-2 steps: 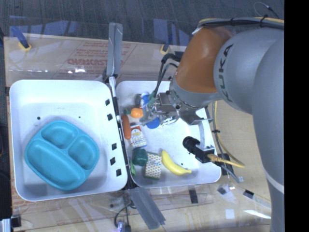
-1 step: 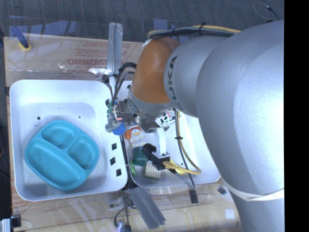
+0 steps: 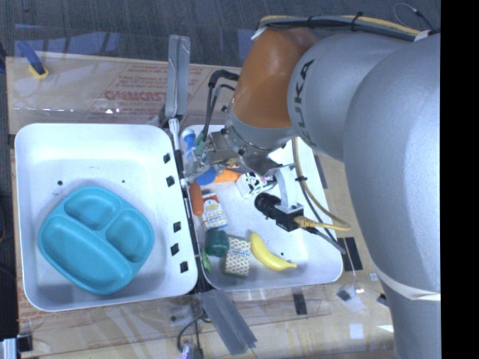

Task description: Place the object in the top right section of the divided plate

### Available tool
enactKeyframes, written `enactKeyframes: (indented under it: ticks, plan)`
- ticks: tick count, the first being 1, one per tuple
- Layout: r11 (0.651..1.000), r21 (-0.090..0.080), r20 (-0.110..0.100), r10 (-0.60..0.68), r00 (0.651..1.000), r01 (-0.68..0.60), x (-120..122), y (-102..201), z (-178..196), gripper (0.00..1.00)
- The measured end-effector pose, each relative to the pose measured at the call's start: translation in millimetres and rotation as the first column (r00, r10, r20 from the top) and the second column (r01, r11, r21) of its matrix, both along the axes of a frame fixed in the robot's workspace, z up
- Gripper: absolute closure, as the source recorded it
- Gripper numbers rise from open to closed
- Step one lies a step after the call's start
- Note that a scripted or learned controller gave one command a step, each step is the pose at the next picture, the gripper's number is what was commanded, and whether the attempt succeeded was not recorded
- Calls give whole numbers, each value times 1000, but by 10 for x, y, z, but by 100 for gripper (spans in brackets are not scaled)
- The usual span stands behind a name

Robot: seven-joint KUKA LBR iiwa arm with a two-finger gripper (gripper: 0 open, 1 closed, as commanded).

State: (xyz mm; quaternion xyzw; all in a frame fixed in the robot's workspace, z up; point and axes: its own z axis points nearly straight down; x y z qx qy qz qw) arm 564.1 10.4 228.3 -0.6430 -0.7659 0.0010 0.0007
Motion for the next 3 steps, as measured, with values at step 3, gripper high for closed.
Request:
enactKeyframes:
  ticks: [3]
  plan:
    - [945, 0, 1, 326, 945, -326, -45, 662, -369, 100]
